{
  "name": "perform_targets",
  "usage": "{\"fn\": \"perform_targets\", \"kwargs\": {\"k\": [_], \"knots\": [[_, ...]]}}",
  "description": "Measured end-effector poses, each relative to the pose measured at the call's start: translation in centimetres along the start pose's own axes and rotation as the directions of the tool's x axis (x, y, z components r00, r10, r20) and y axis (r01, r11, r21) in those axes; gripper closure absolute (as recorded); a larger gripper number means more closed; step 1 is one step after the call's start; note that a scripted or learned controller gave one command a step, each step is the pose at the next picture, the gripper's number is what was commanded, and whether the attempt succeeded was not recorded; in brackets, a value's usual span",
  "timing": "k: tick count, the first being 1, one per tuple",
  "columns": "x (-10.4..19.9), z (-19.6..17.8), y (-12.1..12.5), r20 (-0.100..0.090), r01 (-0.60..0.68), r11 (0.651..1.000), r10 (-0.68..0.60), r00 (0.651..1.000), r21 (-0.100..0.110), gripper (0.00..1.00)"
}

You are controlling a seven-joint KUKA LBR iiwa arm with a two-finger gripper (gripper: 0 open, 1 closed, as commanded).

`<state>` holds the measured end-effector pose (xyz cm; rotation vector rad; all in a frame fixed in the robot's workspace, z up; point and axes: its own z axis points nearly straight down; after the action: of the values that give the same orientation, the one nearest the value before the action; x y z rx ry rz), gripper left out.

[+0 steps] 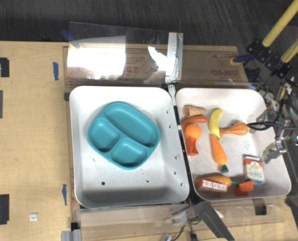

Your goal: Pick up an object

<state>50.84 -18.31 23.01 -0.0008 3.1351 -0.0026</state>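
The right bin [239,95] holds several toy foods. A yellow banana [215,122] lies near its middle, with an orange carrot [218,152] just below it. A round orange [192,132] sits at the left wall, under a red sausage-like piece [194,119] and a tan piece [193,110]. An orange squash-shaped piece [235,130] lies right of the banana. Along the front wall are a labelled bun [214,183], a small red piece [245,186] and a little carton [254,168]. The left bin [83,102] holds a teal divided plate [123,134].
A clear plastic sheet [123,59] with a taped metal strip [174,56] stands behind the left bin. Black cables and a metal clamp [272,152] crowd the right bin's right rim. Yellow poles [284,16] cross the upper right corner. Bare cardboard [23,134] lies to the left.
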Motion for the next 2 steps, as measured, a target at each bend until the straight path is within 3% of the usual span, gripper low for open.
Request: {"fn": "perform_targets", "kwargs": {"k": [1, 2], "knots": [[-1.5, 13.7, 2.0, 0.004, 0.009, 1.000, -0.009, 1.000, 0.001, 0.00], [-1.7, 14.0, 5.6, 0.007, 0.054, 0.999, -0.054, 0.999, 0.002, 0.00]]}}
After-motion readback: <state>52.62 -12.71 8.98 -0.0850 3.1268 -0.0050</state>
